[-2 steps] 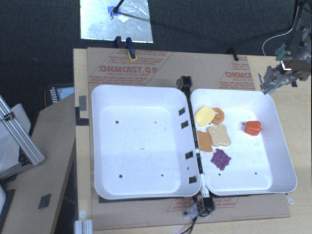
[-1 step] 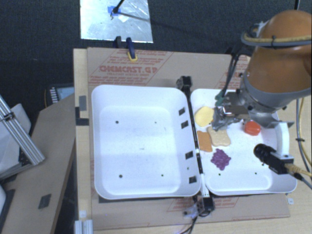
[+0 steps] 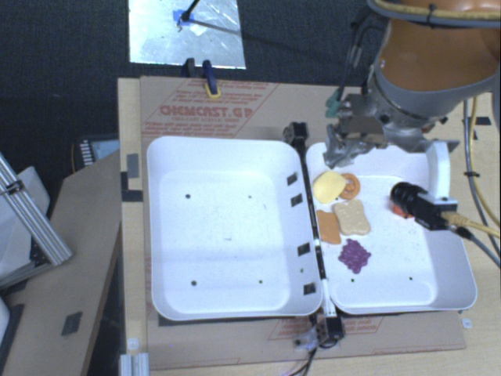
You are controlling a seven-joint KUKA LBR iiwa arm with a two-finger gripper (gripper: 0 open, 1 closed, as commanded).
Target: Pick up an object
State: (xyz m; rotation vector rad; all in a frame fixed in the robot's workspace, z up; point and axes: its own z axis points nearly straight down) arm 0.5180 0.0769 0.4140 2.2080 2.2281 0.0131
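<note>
Cardboard [image 3: 211, 108] lines the bench under two white bins. The left bin [image 3: 227, 233] lies well left of the gripper [image 3: 342, 157], which hangs over the right bin's [image 3: 391, 284] far left corner. Whether the gripper is spread or closed cannot be told. Just nearer the camera than the gripper lie a yellow piece [image 3: 328, 185] and an orange disc [image 3: 351, 185]. Further toward the camera are a brown slab [image 3: 329, 227], a pale slice [image 3: 352, 218] and a purple cluster [image 3: 355, 254].

- My arm [image 3: 438, 37] runs out past the top and right edges, and it covers the far rim of the right bin [image 3: 450, 288].
- An orange disc [image 3: 352, 185] is partly covered by a yellow piece [image 3: 329, 185].
- The purple cluster [image 3: 355, 254] is too small for me to identify.
- The foil sheet [image 3: 186, 22] is cut by the top edge, a metal rail [image 3: 27, 210] by the left.
- The worktop [image 3: 78, 288] runs off the bottom edge.
</note>
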